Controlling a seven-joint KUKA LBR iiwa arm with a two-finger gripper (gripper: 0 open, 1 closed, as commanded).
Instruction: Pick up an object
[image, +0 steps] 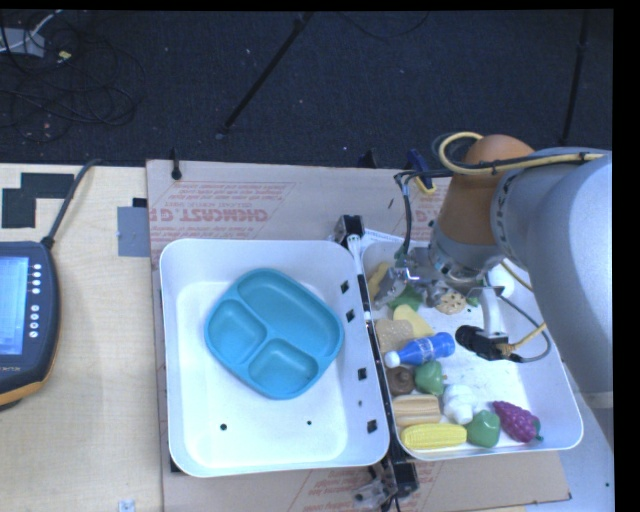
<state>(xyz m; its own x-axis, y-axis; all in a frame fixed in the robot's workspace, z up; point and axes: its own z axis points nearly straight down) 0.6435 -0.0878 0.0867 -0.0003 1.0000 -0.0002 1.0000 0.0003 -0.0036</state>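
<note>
You've got wooden bench (90, 420), cardboard sheet (250, 205) on it, two white bins (190, 400) on top, pendant (20, 315) at left edge.

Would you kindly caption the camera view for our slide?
KUKA arm lowers its gripper into the toy-food bin; blue plate in the neighbouring bin.

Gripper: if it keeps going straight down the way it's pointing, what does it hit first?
Likely the small green toy at the upper end of the right bin, right below the gripper. A cracker-like piece lies just beside it. Depth is hard to judge from this slanted view, so treat that as a best guess.
</note>
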